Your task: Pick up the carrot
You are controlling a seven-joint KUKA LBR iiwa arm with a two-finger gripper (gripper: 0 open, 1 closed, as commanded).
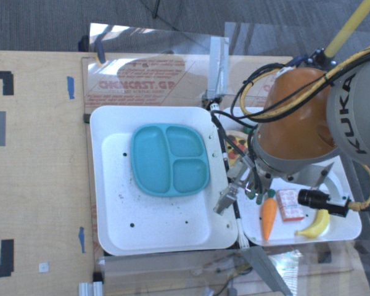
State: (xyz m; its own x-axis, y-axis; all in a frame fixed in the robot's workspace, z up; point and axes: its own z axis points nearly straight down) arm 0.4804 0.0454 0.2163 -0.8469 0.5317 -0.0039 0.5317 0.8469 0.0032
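Carrot lies lengthwise, tip toward the viewer; claw state unclear.

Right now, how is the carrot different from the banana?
The carrot is orange; the banana is yellow. The carrot is straight and tapers to a point toward the bin's near edge; the banana is curved. The carrot lies just beside the hand, while the banana lies farther right, near the bin's corner. Both lie flat in the right white bin, and neither is between the hand's fingers.
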